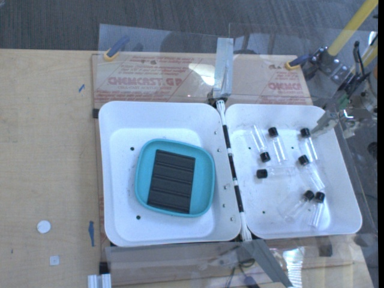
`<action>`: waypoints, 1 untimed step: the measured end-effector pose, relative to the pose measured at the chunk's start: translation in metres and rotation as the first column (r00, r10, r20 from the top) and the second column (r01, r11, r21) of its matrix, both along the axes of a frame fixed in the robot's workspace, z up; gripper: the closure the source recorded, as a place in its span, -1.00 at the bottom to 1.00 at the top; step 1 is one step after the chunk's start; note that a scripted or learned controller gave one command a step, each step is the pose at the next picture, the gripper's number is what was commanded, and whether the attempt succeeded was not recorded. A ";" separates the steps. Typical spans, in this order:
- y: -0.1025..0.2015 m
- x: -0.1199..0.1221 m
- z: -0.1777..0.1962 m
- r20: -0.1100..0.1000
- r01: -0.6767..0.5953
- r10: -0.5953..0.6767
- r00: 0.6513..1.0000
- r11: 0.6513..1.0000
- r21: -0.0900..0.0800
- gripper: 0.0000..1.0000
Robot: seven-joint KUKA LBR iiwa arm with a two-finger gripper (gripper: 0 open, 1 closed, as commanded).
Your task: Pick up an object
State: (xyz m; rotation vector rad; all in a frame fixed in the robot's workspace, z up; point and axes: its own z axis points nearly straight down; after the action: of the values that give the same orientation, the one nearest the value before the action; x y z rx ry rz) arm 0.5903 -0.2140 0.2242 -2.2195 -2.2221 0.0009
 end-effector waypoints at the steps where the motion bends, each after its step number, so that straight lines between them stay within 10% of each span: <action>1: 0.039 -0.002 -0.096 0.000 -0.048 0.048 0.999 0.999 0.000 -1.00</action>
State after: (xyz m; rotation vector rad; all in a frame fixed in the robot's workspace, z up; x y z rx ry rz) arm 0.5887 -0.1745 0.1283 -2.1661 -2.2751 0.0009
